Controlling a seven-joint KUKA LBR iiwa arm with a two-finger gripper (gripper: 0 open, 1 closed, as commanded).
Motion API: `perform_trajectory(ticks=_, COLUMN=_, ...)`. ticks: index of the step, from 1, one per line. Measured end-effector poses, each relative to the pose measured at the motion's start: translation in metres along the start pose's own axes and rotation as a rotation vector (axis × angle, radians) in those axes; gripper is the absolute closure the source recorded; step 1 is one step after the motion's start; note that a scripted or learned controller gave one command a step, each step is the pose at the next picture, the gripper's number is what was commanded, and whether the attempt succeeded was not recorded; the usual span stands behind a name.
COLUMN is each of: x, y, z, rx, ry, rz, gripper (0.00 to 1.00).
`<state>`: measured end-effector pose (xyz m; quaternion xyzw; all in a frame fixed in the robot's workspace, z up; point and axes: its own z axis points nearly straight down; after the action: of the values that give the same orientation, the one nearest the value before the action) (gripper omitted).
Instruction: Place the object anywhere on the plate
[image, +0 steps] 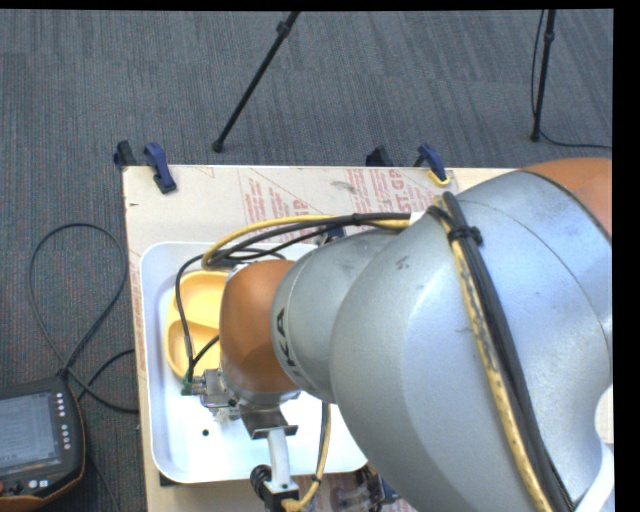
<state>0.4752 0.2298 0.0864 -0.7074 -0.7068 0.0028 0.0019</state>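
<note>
A yellow plate (196, 305) lies in the white bin (154, 300) at left centre of the frame, half covered by the grey and orange arm (400, 330). The tool (243, 405) hangs over the bin's lower part, just beside the plate. How far open it is, or whether it grips anything, cannot be told.

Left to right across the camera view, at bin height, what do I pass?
Dark handheld screen pendant → white shallow bin, its left wall → yellow round plate → arm's orange band → grey arm body.
</note>
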Motion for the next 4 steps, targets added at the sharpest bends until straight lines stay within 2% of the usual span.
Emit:
perform_trajectory(ticks=1, x=-0.043, y=0.0, z=0.001, rx=0.0, ry=0.0, rz=0.001, gripper=1.0)
perform_trajectory(ticks=2, x=-0.064, y=-0.001, z=0.001, rx=0.001, ry=0.0, rz=0.001, gripper=1.0)
perform_trajectory(ticks=3, x=-0.115, y=0.0, z=-0.013, rx=0.0, ry=0.001, rz=0.002, gripper=1.0)
perform_trajectory(ticks=4, x=-0.114, y=0.0, z=-0.021, rx=0.005, ry=0.002, rz=0.005, gripper=1.0)
